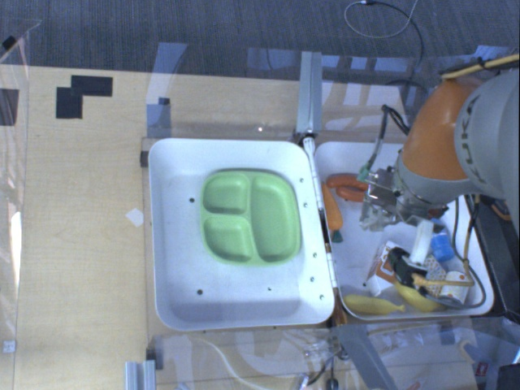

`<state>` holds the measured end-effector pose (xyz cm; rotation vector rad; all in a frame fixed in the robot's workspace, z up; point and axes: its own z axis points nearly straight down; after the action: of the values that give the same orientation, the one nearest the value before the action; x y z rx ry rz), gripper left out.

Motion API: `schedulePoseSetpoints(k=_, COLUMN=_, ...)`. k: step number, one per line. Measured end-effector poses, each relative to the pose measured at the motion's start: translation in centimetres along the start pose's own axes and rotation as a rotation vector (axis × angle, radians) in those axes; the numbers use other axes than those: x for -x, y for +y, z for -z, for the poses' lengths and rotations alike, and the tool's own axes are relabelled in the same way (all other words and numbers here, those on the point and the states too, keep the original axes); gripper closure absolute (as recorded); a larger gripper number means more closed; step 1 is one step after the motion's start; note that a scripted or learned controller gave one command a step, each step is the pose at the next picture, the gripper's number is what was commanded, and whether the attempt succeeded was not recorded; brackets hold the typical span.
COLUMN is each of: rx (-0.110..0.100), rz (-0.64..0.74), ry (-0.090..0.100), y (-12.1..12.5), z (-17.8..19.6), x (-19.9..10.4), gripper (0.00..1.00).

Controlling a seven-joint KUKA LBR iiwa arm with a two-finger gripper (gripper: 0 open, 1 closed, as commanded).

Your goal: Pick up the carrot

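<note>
The carrot [331, 207] is a long orange piece with a dark green end. It lies along the left wall of the right bin [481, 299], pointing toward the front. A second orange-red piece [349, 189] lies just behind it, partly under the arm. My gripper [375, 214] hangs over the middle of the right bin, a little to the right of the carrot and apart from it. Nothing shows between it and the carrot. The grey wrist and orange band [431, 136] cover the bin's back right part.
A green divided plate [248, 216] sits in the left bin [175, 299]. The front of the right bin holds two bananas [380, 304], a white bottle [422, 240], a blue item [441, 249] and a printed box [443, 281]. A metal divider [319, 218] separates the bins.
</note>
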<state>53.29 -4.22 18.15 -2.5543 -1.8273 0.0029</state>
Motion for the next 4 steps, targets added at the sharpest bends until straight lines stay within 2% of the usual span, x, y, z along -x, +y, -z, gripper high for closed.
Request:
schedulePoseSetpoints(k=1, rx=0.002, rz=0.156, ry=-0.001, y=4.1, z=1.3, x=2.6, gripper=1.0)
schedulePoseSetpoints(k=2, rx=0.002, rz=0.293, ry=0.0, y=2.3, z=2.8, x=15.9, gripper=1.0)
schedulePoseSetpoints(k=3, rx=0.005, rz=0.578, ry=0.0, y=0.6, z=-6.8, x=10.3, gripper=1.0)
schedulePoseSetpoints(k=4, rx=0.01, rz=0.3, ry=0.01, y=1.3, z=-9.3, x=16.0, gripper=1.0)
